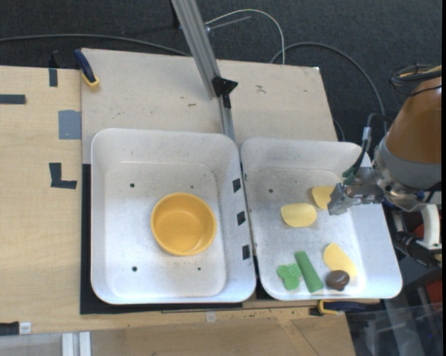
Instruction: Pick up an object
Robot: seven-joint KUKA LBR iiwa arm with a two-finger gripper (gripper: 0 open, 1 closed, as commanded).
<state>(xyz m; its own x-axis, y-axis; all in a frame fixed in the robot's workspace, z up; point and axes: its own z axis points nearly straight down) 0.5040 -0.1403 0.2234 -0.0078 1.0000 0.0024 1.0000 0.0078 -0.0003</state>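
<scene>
Yellow pieces [298,214] beside gripper [337,201]; no lettering legible.

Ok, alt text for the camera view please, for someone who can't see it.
The arm's claw hangs low in the right bin, at a yellow piece by its right wall. That bin also holds two more yellow pieces, a green toy and a brown ball. The left bin holds a yellow bowl.

- One fixed camera, high above the bench [156,87], looking down at a slant.
- Both white bins [104,199] framed; far enough to include floor beyond the bench.
</scene>
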